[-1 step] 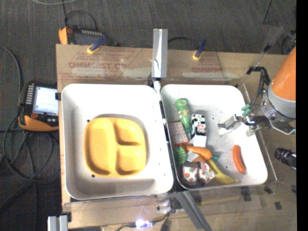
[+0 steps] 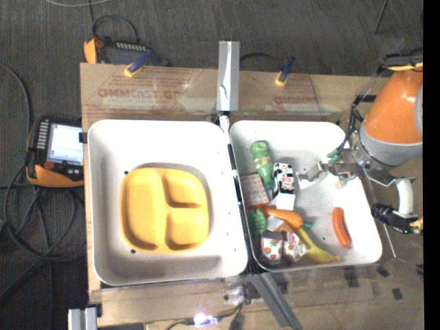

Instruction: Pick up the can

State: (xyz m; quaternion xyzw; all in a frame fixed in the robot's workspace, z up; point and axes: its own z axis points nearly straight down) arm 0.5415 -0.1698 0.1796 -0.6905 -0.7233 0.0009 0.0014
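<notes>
Two white bins side by side on bench.

Left bin (image 2: 96,184): holds yellow divided tray (image 2: 165,207), lying flat near bin centre.

Right bin (image 2: 361,253): holds clutter, mostly along left wall and front edge.
- Can (image 2: 283,177), black-and-white patterned, in left half of bin, roughly mid-depth. Upright or on its side: cannot tell.
- Green bottle (image 2: 260,155) just beside can, toward back-left, lying lengthwise along left wall.
- Orange carrot-shaped item (image 2: 283,216) in front of can, resting across other pieces.
- Strawberry-printed pack (image 2: 273,247) in front-left corner.
- Banana (image 2: 315,250) along front edge, touching pack area.
- Red sausage (image 2: 341,227) alone on bare floor in right half, well apart from can.

Arm enters from right, orange band over right rim of right bin. Gripper (image 2: 323,171) low over bin, pointing left, near can's right side. Touching can or not: cannot tell. Open or closed: cannot tell at this resolution. Nothing visibly clamped.
</notes>
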